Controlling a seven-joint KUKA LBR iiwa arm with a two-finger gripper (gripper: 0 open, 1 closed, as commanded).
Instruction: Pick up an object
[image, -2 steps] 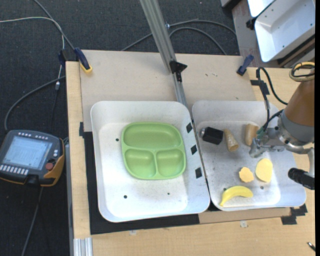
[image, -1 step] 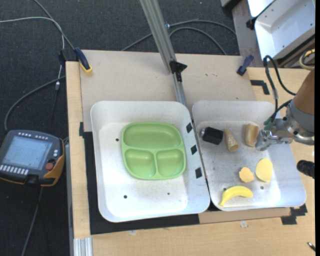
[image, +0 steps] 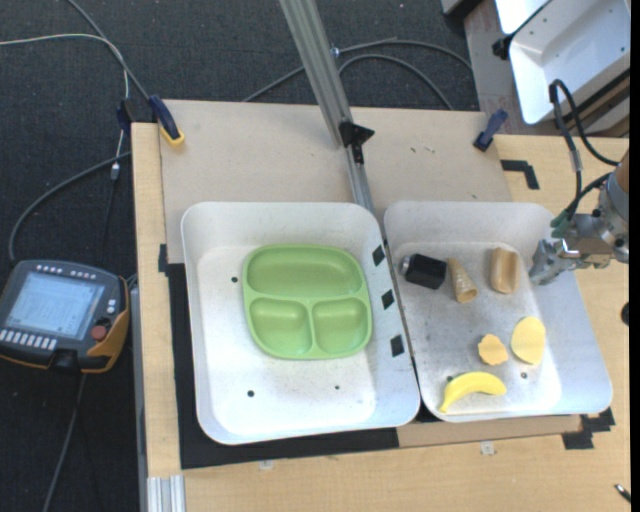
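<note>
End effector (image: 552, 262) hangs low at right, empty.

You get bright, even overhead light, soft shadows, mild glare on the shallow white plastic bins (image: 300, 225) and a sharp view, dimmer toward nine o'clock.

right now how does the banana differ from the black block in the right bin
The banana is yellow, long and curved; the black block is dark and boxy. The banana lies near the bin's front edge, the black block near its back left, beside the divider. Both lie loose in the right bin, apart from the gripper.
</note>
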